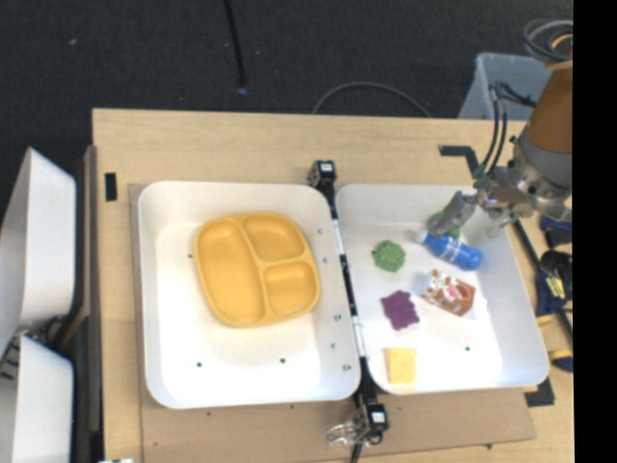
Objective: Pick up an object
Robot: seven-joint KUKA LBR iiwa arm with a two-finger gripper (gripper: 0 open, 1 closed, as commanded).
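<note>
Two white bins sit side by side on the table (116,143). The left bin (164,355) holds a yellow tray (256,268). The right bin (511,355) holds five small things: a blue bottle (453,250), a green ball (388,256), a purple piece (399,310), a yellow block (400,365) and a packet (450,294). The gripper (469,216) hangs over the bin's upper right; whether it is open or closed cannot be told.

The bottle lies on its side just at the gripper's 7 o'clock, touching or nearly so. The packet sits at the bottle's 6 o'clock, close by.

Likely risks: the round bottle could roll or slip from a closing gripper, or a low descent could shove it into the packet.
</note>
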